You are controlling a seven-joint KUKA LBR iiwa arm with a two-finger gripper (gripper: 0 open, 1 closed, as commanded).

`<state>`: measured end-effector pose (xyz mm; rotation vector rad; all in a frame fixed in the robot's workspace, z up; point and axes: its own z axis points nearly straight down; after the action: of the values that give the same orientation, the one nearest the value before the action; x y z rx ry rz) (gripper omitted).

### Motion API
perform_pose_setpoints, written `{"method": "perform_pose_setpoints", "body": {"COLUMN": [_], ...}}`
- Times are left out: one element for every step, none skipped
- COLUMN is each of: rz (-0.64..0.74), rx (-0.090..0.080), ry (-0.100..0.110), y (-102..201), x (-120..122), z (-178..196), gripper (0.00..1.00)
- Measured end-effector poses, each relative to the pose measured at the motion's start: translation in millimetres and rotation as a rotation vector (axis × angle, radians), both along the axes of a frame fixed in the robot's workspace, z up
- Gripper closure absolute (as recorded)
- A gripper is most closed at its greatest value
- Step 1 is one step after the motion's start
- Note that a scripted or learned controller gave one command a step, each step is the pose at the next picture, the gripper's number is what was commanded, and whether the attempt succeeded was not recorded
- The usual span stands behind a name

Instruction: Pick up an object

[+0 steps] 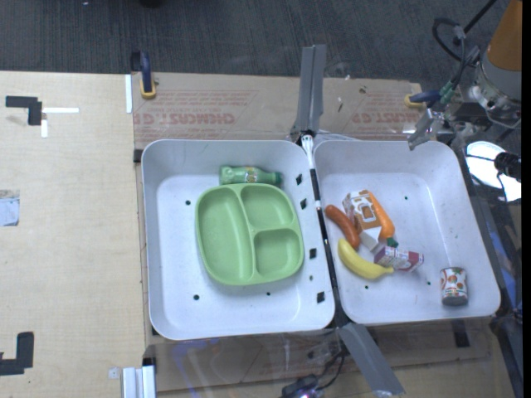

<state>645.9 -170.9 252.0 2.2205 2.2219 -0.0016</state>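
The right bin (431, 185) holds a cluster of small items near its left side: an orange and white carton (367, 212), a reddish sausage (342, 225), a yellow banana (362, 263) and a small pinkish bottle (398, 258). A small can (453, 286) stands alone by the bin's front right corner. My gripper (430, 125) hangs above the back right corner of this bin, well away from every item, with the orange-banded arm (506, 36) rising behind it.
In the left bin (166, 247) a green divided plate (249, 234) lies in the middle, and a green bottle (248, 175) rests on its side behind it. Cables and a bright lamp (485, 160) crowd the right edge.
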Motion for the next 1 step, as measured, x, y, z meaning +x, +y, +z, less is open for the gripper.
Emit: {"method": "perform_pose_setpoints", "body": {"rz": [-0.009], "rx": [0.000], "ry": [0.001], "y": [63.8], "x": [-30.4], "z": [-67.4], "gripper": [0.00]}}
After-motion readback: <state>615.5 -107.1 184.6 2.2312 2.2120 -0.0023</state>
